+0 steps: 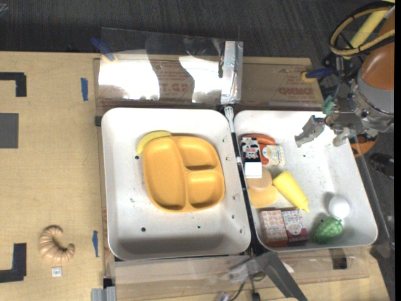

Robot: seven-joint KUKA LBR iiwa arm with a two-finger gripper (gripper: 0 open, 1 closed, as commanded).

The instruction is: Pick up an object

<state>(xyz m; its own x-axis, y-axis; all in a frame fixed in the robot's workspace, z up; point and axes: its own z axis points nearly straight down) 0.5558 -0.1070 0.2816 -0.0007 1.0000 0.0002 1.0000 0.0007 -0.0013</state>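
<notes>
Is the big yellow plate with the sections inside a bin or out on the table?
Inside. The yellow plate lies flat in the left bin, with white bin floor showing all around it. Its three sections face up.

- The arm [376, 99] has a grey metal wrist under a rounded orange band.
- The gripper [324, 133] has two grey, angular fingers.
- Yellow and black cables [360, 27] loop above the wrist.
</notes>
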